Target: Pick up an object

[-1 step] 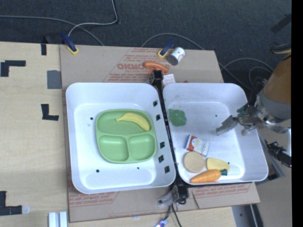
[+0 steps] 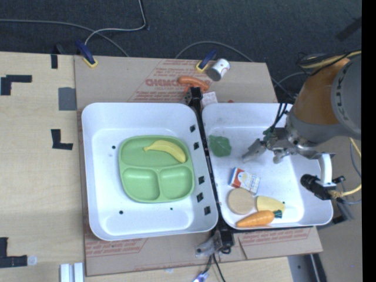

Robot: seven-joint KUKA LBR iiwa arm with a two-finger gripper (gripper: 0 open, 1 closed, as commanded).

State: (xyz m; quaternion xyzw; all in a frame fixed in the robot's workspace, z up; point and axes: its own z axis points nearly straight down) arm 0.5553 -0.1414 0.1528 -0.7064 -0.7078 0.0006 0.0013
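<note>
Two shallow white plastic bins sit side by side on the wooden bench [image 2: 35, 157]: left bin [image 2: 97, 175], right bin [image 2: 294, 198].

Left bin: one green three-compartment plastic plate [image 2: 154, 181]; one yellow toy banana [image 2: 167, 150] lies in its upper compartment. The two lower compartments hold nothing visible.

Right bin, five loose objects:
- one dark green soft lump [image 2: 221, 145], near the left wall, upper part
- one small white carton with red and blue print [image 2: 244, 180], mid-bin
- one flat tan disc, cookie-like [image 2: 240, 201], just below the carton
- one yellow wedge-shaped toy [image 2: 269, 204], just right of the disc
- one orange toy carrot [image 2: 256, 219], along the bottom wall, touching or nearly touching the disc and wedge

The claw [image 2: 258, 150] hangs over the right bin's upper middle, between the green lump and the grey arm body [image 2: 329, 107]. Its fingers are spread apart, nothing between them. All five objects lie apart from it.
</note>
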